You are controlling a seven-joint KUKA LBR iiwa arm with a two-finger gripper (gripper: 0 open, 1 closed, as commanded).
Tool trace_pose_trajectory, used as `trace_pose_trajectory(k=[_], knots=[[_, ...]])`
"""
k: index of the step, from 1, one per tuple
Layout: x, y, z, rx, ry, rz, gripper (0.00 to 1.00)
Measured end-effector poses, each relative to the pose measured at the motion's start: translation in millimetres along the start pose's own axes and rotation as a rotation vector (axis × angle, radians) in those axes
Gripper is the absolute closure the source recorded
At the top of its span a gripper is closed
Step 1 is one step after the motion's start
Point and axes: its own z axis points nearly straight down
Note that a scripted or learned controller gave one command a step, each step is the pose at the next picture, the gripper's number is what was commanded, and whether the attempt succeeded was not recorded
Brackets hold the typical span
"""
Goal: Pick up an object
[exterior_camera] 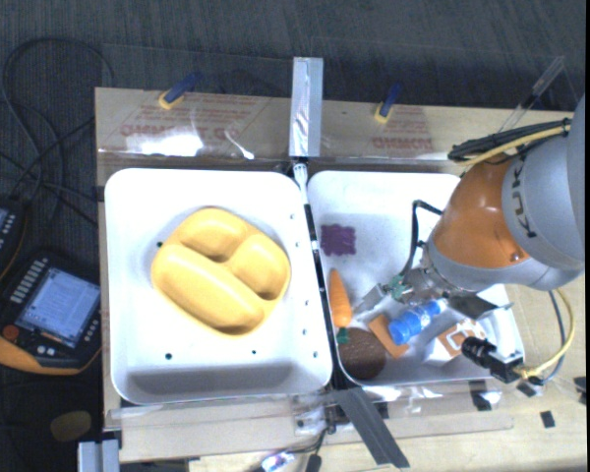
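Bright, even overhead light. The white bins (206,190) nearly blow out, with glare on the plastic sheet (177,131). Focus is slightly soft throughout.

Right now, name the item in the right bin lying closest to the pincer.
The blue bottle, lying on its side right beside the pincer; the carrot, purple grapes and brown piece lie farther left.

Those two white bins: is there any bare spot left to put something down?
Left bin: bare floor rings the yellow object, widest along the near edge. Right bin: free along the far wall beyond the purple piece. Crowded near the carrot and blue bottle.
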Motion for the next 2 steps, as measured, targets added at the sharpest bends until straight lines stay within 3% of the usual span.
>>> trace_pose_trajectory(k=[1, 2], knots=[[-32.2, -26.0, 9.6, 0.002, 0.007, -0.101, 0.0], [-35.0, -22.1, 10.3, 0.007, 0.01, -0.147, 0.0]])
